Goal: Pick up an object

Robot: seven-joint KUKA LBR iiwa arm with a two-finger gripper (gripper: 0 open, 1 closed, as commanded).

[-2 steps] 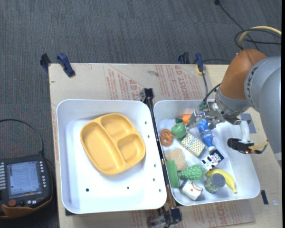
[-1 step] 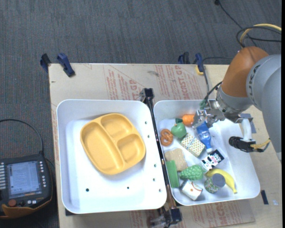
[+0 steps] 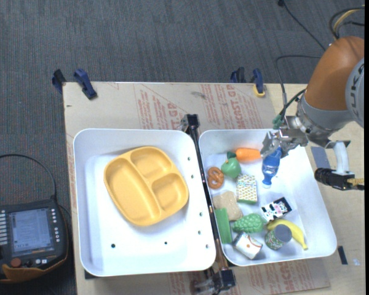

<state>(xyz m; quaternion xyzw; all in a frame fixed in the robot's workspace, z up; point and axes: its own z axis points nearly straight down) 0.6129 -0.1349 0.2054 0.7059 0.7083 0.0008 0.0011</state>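
Observation:
My gripper (image 3: pixel 275 145) hangs over the upper part of the right bin (image 3: pixel 313 214). A blue bottle (image 3: pixel 271 166) sits between its fingers, gripped by its top and hanging tilted just above the bin floor. The gripper is shut on it. Just left of the bottle lie an orange carrot (image 3: pixel 248 155) and a green pepper (image 3: pixel 230 166). A green-checked cracker (image 3: pixel 246 189) lies below the bottle.
The right bin also holds a pretzel (image 3: pixel 215 177), bread slice (image 3: pixel 226 204), broccoli (image 3: pixel 249 223), cow-patterned carton (image 3: pixel 275 209), banana (image 3: pixel 293 232), can (image 3: pixel 277 237) and several other toys. A yellow divided plate (image 3: pixel 146 184) lies in the left bin (image 3: pixel 92 238).

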